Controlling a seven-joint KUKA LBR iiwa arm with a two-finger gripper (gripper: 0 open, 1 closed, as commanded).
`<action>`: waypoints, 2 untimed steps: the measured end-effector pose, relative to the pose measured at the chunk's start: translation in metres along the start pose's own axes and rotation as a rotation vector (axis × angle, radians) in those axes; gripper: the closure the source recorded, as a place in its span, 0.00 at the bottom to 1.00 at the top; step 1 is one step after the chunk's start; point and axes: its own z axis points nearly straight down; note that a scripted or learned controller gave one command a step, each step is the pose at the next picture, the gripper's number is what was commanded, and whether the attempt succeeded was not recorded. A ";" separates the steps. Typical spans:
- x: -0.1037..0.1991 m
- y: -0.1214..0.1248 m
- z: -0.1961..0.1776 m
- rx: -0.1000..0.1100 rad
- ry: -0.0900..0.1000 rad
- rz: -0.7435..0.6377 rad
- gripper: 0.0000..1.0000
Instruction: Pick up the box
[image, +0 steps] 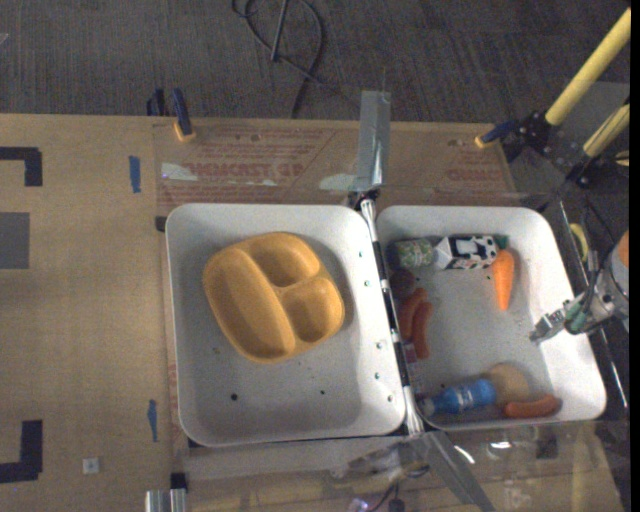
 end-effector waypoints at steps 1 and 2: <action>-0.021 -0.011 0.087 -0.006 -0.007 -0.053 1.00; -0.010 -0.007 0.089 -0.003 0.013 -0.069 0.00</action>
